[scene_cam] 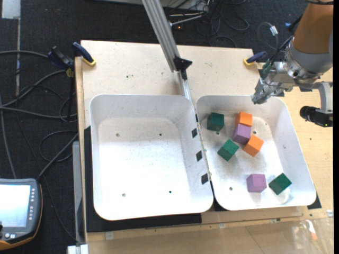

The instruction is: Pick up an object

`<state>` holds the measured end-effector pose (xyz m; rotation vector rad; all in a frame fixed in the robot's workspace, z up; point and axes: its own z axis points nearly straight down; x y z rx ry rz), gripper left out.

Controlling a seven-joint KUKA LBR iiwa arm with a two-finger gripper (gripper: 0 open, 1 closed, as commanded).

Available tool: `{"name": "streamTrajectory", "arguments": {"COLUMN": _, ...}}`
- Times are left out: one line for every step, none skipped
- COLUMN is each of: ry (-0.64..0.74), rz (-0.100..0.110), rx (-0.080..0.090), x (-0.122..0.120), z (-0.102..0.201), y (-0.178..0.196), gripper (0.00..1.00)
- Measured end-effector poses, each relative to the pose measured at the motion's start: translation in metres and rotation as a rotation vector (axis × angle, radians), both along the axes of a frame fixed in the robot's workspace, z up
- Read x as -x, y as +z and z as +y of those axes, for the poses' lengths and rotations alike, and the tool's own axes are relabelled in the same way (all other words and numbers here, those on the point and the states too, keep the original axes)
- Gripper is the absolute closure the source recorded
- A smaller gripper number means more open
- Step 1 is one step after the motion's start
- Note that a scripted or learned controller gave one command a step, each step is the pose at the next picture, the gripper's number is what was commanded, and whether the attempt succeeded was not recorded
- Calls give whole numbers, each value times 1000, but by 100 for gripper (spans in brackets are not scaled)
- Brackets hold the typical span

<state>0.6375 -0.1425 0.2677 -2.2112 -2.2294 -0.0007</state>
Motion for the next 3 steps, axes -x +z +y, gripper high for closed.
{"name": "streamTrajectory", "arguments": {"ry": 0, "rz": -1, "rx": -1, "x": 1, "z": 62, "y": 2, "gripper": 100}}
{"name": "streamTrajectory", "arguments": {"ry": 1, "rz": 1, "rx": 0, "x": 4, "z": 123, "y": -12, "gripper": 100}}
{"name": "streamTrajectory", "arguments": {"ry": 1, "rz": 1, "rx": 0, "x": 11, "z": 185, "y": -19, "gripper": 100}}
